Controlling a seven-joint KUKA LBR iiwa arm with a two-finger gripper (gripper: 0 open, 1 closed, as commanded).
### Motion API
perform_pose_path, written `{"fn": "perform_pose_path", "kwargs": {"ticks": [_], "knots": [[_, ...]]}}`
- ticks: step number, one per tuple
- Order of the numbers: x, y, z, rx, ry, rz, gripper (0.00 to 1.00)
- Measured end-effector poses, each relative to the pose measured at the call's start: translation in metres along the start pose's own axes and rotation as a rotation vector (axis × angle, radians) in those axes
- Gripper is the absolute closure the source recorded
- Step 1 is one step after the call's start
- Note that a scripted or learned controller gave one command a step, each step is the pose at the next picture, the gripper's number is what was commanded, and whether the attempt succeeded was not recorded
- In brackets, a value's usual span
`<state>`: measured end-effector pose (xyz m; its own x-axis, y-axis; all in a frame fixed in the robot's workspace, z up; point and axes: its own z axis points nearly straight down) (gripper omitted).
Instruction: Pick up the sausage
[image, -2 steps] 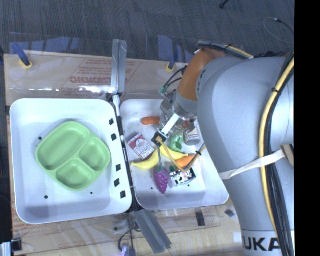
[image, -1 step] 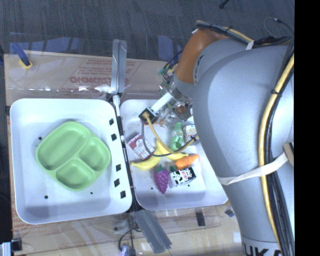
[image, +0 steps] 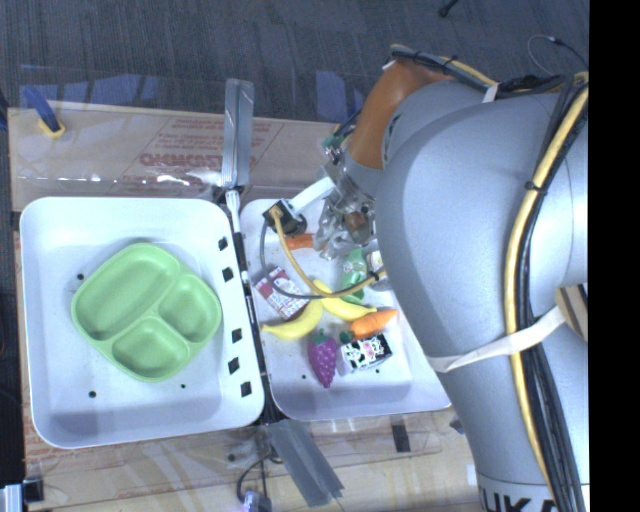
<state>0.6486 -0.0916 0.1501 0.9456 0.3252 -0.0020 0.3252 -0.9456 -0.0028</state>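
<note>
desk (image: 120, 470) | I'm seeing it carrying two white bins side by side | left bin (image: 40, 300) touching right bin (image: 400, 395) along the middle

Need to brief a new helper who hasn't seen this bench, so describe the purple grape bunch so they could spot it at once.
Start at the white bin on the view's right, the one crowded with toy food. Near its lower edge, just under the yellow banana and left of the cow-patterned box, lies the grape bunch. It is the only purple, knobbly item there.
</note>
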Motion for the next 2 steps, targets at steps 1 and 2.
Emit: {"fn": "perform_pose_path", "kwargs": {"ticks": [1,2], "knots": [[-0.002,0.004,-0.038,-0.001,0.001,0.107,0.0],[-0.032,-0.005,0.06,0.002,-0.004,-0.016,0.0]]}}
